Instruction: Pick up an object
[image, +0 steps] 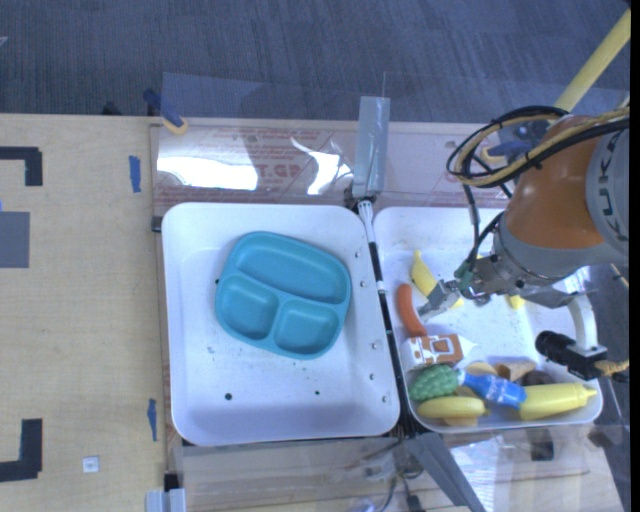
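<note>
Gripper (447, 296) low in the right bin (480, 225), fingers a little parted, nothing between them. Just left of the tips: an orange-red sausage piece (409, 309), long axis near upright in the view, tilted slightly. Yellow banana slice (423, 273) just above the tips. Likely target the sausage, a short reach leftward, jaws best set across its narrow width. More toy food (500, 392) crowded along the bin's near edge. Blue divided plate (283, 294) in the left bin (190, 330).

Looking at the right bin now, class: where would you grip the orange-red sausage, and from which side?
Grip the sausage at mid-length, from above, claw closing across its narrow width. It lies flat and slender, with bare bin floor to its right; the bin wall crowds its left.
</note>
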